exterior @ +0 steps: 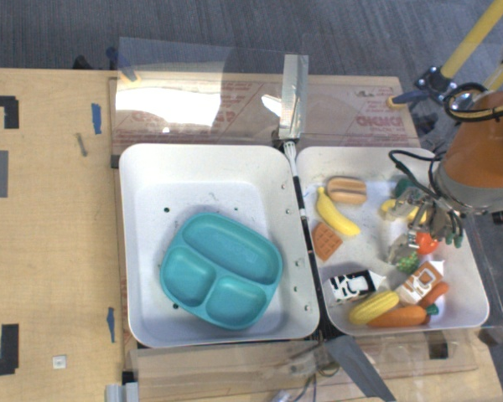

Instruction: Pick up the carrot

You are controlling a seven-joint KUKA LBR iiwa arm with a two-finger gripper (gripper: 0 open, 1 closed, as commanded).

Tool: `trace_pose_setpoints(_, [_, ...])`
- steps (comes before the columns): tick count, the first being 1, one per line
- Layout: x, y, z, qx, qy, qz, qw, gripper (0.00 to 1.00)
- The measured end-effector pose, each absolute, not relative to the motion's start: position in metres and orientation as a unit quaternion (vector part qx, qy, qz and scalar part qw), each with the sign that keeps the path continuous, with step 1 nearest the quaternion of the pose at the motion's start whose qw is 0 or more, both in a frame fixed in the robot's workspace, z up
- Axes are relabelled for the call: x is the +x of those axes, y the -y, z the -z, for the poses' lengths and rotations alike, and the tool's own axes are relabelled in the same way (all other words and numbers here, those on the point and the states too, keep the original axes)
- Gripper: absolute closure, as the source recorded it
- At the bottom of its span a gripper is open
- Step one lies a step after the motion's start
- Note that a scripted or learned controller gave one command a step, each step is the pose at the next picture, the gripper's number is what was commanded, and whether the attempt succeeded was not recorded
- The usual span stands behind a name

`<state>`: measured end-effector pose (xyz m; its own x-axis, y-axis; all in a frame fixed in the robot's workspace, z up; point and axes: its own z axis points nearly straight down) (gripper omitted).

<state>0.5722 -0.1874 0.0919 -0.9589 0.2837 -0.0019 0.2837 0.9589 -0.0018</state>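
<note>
The carrot (400, 316) lies in the right bin (474, 304), near its front rim. It lies on its side, almost level, and its green top (432, 311) points to the right. A yellow piece (374, 306), maybe a second banana, rests against its upper left side. A small white and orange box (420, 280) sits just behind it.

The pincer (427, 224) hangs over the right part of this bin, a little behind the carrot. Small toys crowd around it, so I cannot tell whether it is spread or pressed together.

I think the carrot is a plastic toy: light, stiff and smooth, so it may slip or roll if it is pinched near the narrow tip. The best place looks to be the thick middle, squeezed across its width. The side toward the front rim looks free, but the yellow piece touches the other side, so it could be pushed or caught together with the carrot.

In the left bin (142, 182) is a teal divided plate (222, 268).
</note>
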Motion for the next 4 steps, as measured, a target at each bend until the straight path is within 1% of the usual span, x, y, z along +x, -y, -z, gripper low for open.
trace_pose_setpoints(1, [0.539,0.093,-0.088,0.128,-0.992,-0.0008,0.004,0.0])
trace_pose_setpoints(2, [0.611,0.105,-0.087,0.183,-0.983,0.0,0.0,0.0])
trace_pose_setpoints(3, [0.614,0.104,-0.098,0.182,-0.983,0.0002,0.003,1.0])
trace_pose_setpoints(4, [0.549,0.02,-0.187,0.229,-0.973,-0.0014,0.002,1.0])
